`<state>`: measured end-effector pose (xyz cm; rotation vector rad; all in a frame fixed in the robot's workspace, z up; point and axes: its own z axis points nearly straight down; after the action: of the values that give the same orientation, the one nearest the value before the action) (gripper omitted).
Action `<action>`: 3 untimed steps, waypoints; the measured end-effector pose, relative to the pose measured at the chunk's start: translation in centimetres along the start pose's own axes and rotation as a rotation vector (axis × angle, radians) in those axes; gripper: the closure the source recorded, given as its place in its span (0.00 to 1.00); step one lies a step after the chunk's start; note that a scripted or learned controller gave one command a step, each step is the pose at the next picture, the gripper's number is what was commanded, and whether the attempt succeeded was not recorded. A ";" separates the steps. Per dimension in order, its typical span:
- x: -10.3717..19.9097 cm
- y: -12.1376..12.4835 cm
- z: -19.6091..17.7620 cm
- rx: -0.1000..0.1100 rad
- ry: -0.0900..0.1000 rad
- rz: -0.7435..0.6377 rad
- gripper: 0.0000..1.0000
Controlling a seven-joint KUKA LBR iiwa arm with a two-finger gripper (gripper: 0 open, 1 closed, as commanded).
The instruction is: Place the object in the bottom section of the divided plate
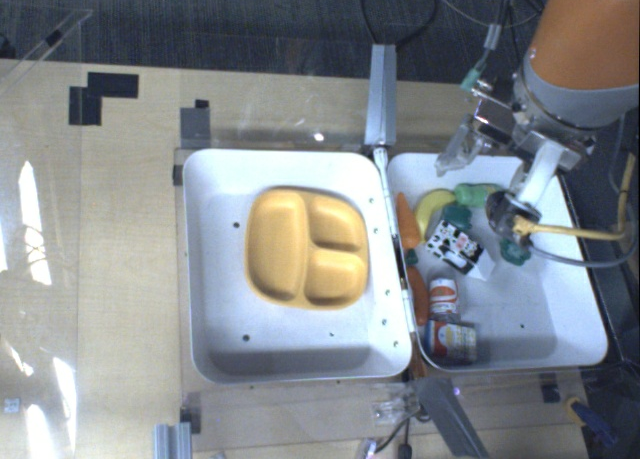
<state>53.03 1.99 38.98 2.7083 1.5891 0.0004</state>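
A yellow divided plate (262, 247) lies in the middle of the left bin (215, 347), with one long section on its left and two smaller ones on its right; nothing rests on it. My gripper (455, 155) hangs over the back left part of the right bin (570, 337), just above a yellow fruit-shaped piece (431, 208) and a green piece (476, 193). Nothing shows between its tips.
The right bin also holds an orange carrot (404, 223) along its left wall, a white box with black marks (455, 245), a teal piece (457, 217), a red and white can (443, 297) and a dark tin (452, 341). A metal divider (381, 97) separates the bins at the back.
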 end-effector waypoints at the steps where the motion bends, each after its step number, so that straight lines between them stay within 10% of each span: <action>1: 2.0 -4.7 -0.9 -0.004 0.001 -1.013 0.00; 2: 2.3 -6.1 9.9 0.003 0.000 -0.644 0.00; 3: 6.5 -8.6 25.5 0.006 0.000 -0.657 0.00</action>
<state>48.67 11.80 13.48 2.0539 2.3815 -0.0047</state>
